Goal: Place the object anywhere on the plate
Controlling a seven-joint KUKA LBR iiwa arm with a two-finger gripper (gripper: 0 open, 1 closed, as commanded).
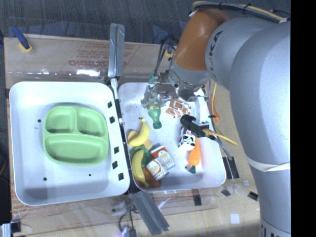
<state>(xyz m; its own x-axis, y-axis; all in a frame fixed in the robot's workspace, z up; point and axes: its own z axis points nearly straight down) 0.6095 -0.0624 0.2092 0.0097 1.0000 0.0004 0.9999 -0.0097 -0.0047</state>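
Grey arm point(256, 98) looms over the right bin point(217, 179), its tool point(154, 100) above a green bottle point(156, 117) near the back wall, finger state unclear, while the green plate point(76, 135) sits mid-left bin point(24, 181) with bare floor around.

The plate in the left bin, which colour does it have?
The plate is light green, with three compartments; the camera view shows it clearly.
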